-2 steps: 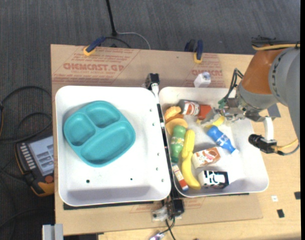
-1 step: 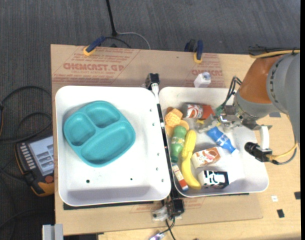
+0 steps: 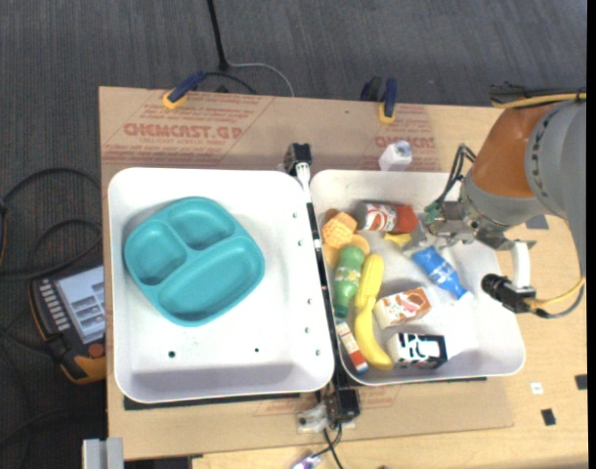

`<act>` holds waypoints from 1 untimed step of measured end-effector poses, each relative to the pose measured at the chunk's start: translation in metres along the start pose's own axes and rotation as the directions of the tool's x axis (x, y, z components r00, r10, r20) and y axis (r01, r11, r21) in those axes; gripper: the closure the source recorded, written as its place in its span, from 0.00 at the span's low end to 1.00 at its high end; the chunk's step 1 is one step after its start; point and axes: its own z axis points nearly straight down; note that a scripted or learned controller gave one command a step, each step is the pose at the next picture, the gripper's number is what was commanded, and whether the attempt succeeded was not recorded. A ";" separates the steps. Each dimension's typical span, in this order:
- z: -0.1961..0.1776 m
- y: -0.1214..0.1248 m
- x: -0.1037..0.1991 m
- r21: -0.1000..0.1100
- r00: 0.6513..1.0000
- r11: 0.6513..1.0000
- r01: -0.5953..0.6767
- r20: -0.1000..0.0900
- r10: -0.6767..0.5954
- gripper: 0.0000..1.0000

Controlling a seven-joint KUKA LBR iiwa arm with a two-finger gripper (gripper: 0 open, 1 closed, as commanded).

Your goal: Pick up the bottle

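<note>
The two-finger gripper (image 3: 452,225) — its grip state cannot be told — is being poised above the blue plastic bottle (image 3: 441,271), presumably for grasping.

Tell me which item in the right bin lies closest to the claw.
The blue bottle, lying on its side just below the claw. The banana and the small cartons lie farther left and lower in the right bin.

A single fixed camera looked down at a slant from above the cardboard-topped bench (image 3: 454,418). It took in both shallow white plastic bins (image 3: 132,379) from moderate height.
</note>
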 end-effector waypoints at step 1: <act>-0.143 -0.017 0.058 0.007 0.976 0.976 0.216 -0.004 -0.216 1.00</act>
